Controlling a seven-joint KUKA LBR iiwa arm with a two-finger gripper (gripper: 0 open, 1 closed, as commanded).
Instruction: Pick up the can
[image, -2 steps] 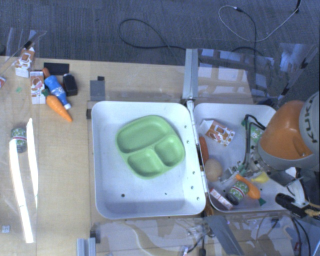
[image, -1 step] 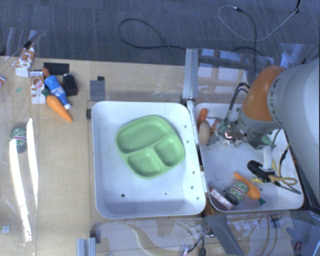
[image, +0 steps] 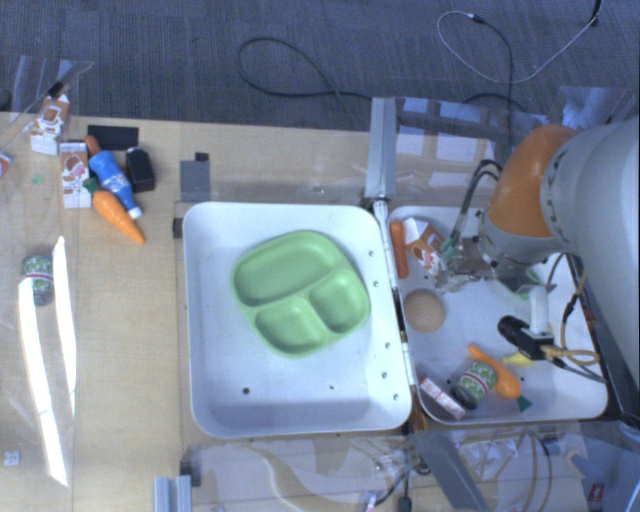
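The can (image: 476, 381), green-labelled, lies tilted near the right bin's (image: 590, 405) front edge; wooden bench (image: 110, 340), grey carpet (image: 250, 45).

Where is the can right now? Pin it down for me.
In the camera view the can lies on its side near the front edge of the right bin, just left of a toy carrot and well below the gripper.

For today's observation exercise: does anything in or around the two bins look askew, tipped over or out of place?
The can lies tipped on its side near the front of the right bin, against a toy carrot, rather than standing upright. The green plate sits skewed in the left bin. Nothing looks spilled or broken.
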